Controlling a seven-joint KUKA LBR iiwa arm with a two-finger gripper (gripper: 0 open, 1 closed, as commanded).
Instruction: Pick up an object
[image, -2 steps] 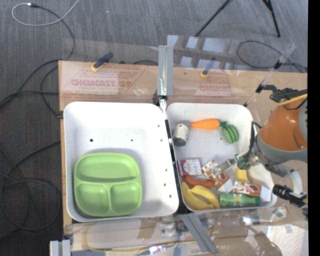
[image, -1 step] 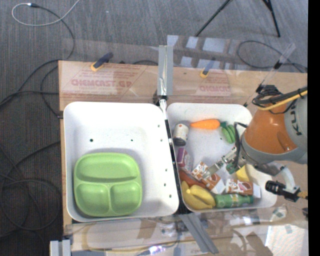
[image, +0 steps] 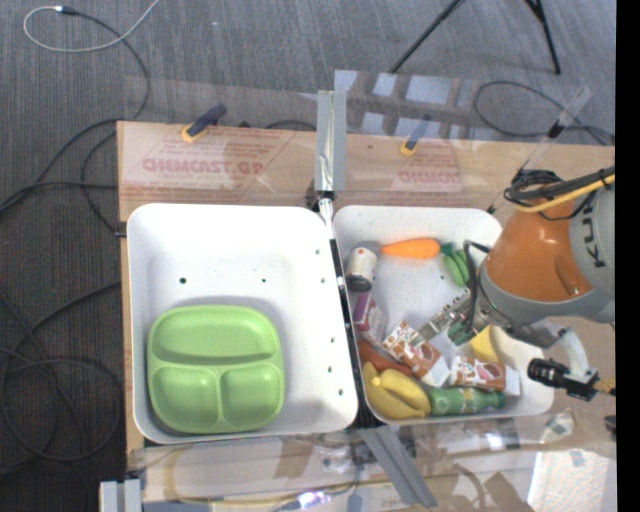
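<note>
The right bin (image: 400, 222) holds several small objects: an orange carrot (image: 411, 248) at the back, a grey-white cylinder (image: 359, 266) at the back left, a yellow banana (image: 393, 393) at the front, a green bottle (image: 466, 401) beside it, and small printed boxes (image: 409, 345). My gripper (image: 456, 320) hangs low over the middle right of this bin, just right of the printed boxes. The orange wrist band (image: 537, 255) covers the bin's right side.
The left bin (image: 215, 225) holds a light green divided plate (image: 214, 366) at its front left. A metal post (image: 326, 140) stands behind the seam between the bins. Cables lie on the floor at left and behind.
</note>
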